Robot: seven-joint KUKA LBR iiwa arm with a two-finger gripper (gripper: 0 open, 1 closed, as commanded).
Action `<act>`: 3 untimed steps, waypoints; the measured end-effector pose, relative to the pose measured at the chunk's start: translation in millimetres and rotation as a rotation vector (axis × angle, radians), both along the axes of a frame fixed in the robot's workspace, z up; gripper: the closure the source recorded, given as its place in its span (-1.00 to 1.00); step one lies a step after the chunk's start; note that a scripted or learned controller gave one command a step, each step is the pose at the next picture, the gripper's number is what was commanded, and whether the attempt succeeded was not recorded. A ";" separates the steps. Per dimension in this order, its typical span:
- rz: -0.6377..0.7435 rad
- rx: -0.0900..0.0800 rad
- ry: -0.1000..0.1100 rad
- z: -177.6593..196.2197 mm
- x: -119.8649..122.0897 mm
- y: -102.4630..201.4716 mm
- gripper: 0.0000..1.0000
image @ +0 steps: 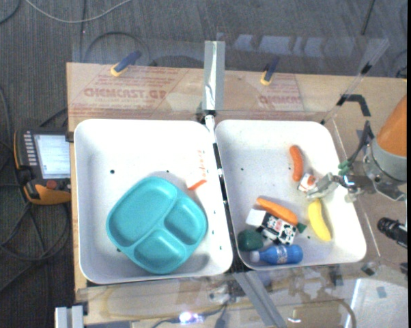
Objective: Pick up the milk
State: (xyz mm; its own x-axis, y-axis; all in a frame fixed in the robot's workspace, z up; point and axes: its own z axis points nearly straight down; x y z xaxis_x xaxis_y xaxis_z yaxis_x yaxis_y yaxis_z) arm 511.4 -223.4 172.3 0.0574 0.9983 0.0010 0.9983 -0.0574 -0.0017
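— Where's the milk?

— The milk carton, white with black cow patches, lies tipped on its side in the right bin, near the front wall.

— Anything against it?

— An orange carrot rests across its top; a blue bottle lies just beside it.

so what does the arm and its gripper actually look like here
The arm is grey with a broad orange band above the wrist. Its gripper is a slim grey metal piece with small green and white bits near the tip. A separate black part sits just below the wrist.
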 end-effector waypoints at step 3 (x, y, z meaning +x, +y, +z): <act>-0.014 -0.002 0.001 19.7 51.7 2.9 -1.00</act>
